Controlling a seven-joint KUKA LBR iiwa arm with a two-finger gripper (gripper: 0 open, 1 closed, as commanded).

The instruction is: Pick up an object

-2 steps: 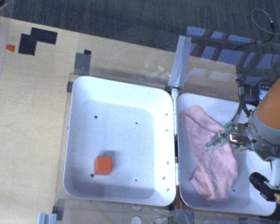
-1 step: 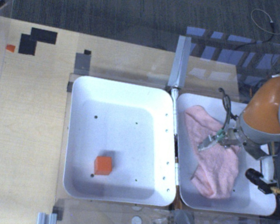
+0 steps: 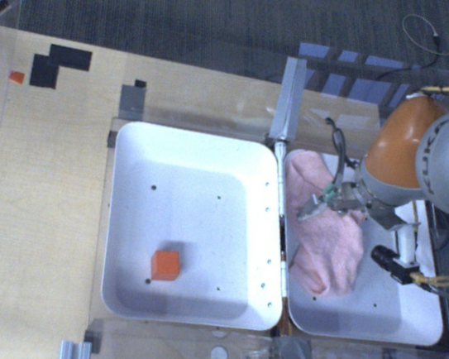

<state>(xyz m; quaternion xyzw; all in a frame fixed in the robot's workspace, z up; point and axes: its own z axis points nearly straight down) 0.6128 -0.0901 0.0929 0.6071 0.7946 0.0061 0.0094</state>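
A small orange cube (image 3: 166,265) lies in the left bin (image 3: 205,141), near its front wall. A crumpled pink cloth (image 3: 328,244) fills the left half of the right bin (image 3: 378,323). My gripper (image 3: 324,204) reaches in from the right and hangs over the upper middle of the pink cloth, close to it or touching it. The grey wrist and its orange band (image 3: 396,150) hide the bin's back right corner. I cannot make out whether anything is held.
A metal divider post (image 3: 289,100) stands behind the seam between the bins. A black fitting with a yellow cable (image 3: 395,265) sits over the right bin's right side. Black markers (image 3: 54,64) and a small orange tag (image 3: 16,77) lie on the wooden bench at far left.
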